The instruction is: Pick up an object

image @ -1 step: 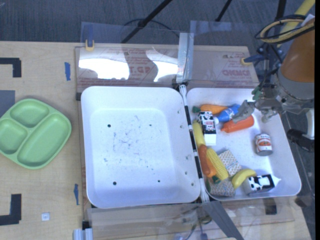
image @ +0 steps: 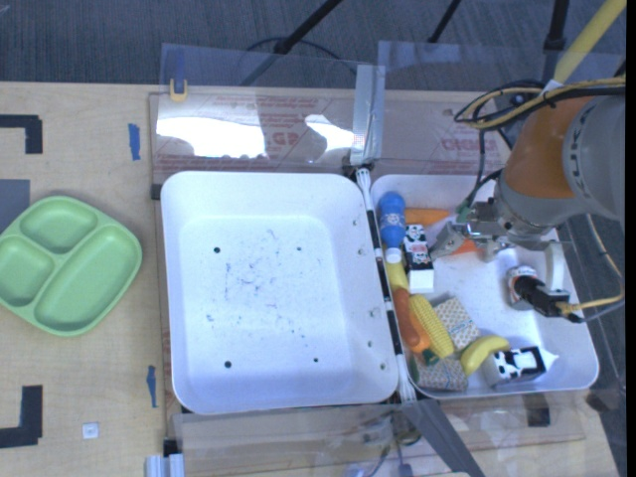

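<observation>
Pincer: you see the two-finger metal pincer (image: 459,235) low in the right shallow white bin (image: 581,351), fingers parted, nothing between them.
Arm: the grey arm with an orange band (image: 542,162) rises just right of the pincer.
Objects: beside the pincer's left stand a small black-and-white carton (image: 416,245) and a blue-capped bottle (image: 392,213); below it lie a yellow corn cob (image: 430,324), a yellow banana (image: 483,350) and a black-and-white cow toy (image: 519,363).
Left bin: the left shallow white bin (image: 268,276) sits farther left.
Plate: a green divided plastic plate (image: 66,262) rests well apart, far left.
</observation>
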### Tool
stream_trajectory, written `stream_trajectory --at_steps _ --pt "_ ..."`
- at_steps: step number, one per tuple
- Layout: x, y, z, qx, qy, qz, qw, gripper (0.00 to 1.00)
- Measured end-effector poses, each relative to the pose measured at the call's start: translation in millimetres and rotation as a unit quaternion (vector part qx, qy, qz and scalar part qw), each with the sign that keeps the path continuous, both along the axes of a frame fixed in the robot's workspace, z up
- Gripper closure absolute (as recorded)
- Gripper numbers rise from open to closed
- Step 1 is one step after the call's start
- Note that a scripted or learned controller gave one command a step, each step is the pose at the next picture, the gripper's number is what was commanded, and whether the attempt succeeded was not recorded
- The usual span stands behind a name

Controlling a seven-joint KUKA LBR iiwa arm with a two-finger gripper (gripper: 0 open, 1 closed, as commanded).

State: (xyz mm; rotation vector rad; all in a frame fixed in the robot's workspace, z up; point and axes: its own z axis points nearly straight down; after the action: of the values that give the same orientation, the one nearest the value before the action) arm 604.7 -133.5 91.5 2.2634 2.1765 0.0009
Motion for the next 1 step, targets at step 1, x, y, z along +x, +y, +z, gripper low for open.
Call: stream_trajectory --at_steps 1 --pt "18.4 -37.9 9.4 0.0000 0.000 -0.160 0.9870 0.00"
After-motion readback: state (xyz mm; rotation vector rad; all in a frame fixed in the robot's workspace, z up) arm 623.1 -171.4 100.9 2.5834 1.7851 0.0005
